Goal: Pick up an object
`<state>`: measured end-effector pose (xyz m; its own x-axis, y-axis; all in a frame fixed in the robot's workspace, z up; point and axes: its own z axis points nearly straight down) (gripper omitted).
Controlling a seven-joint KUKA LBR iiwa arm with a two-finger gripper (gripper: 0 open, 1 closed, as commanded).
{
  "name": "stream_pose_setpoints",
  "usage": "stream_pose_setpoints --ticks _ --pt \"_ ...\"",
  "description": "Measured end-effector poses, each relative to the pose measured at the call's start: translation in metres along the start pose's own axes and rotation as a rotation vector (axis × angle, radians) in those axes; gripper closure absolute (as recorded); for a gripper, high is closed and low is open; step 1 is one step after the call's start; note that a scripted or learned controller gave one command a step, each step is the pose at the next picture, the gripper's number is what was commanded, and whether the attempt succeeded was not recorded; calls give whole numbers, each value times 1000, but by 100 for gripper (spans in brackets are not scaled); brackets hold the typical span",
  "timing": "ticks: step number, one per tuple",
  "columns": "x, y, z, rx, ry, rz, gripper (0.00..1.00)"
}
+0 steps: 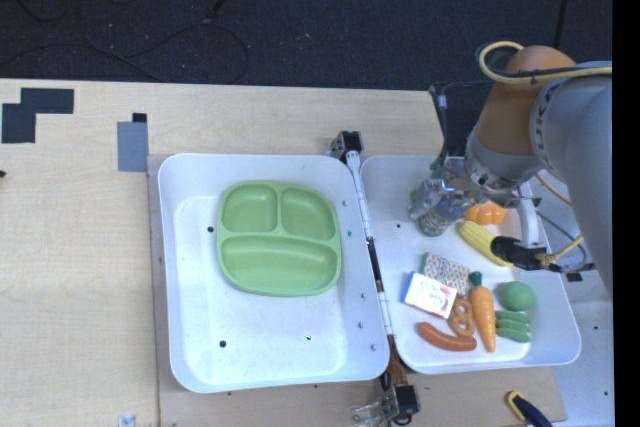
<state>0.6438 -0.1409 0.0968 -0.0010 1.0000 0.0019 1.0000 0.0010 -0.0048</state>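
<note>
From above, I see my gripper low in the right bin, toward that bin's far left part, with the grey arm and its orange band coming down from the right. Metal clutter around the tool hides the tips, so I cannot tell how the jaws stand, and I see nothing that I would call held.

Nearest candidate, in my judgement, is the corn. It lies just beside the gripper, toward the bin's right rim and a little nearer the front. Its long axis runs on a diagonal, from the far left down toward the front right, so its far end points back at the gripper. An orange piece sits just past it, close to the wrist, and a black part of the tool lies at the corn's front end.

Other things lie further toward the bin's front edge: a patterned card, a white card, a carrot with its long axis running far to front and its leafy end farthest, a sausage lying along the front edge, a pretzel, a green piece and pea pods.

A green plate rests in the left bin, well apart from the gripper.

For the corn, I judge I need a short shift toward the right rim, with the jaws set across that diagonal.
</note>
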Motion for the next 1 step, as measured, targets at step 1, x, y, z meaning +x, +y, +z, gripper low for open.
stream_pose_setpoints --ticks 1 --pt "63 0 -90 -2 -2 0 100"
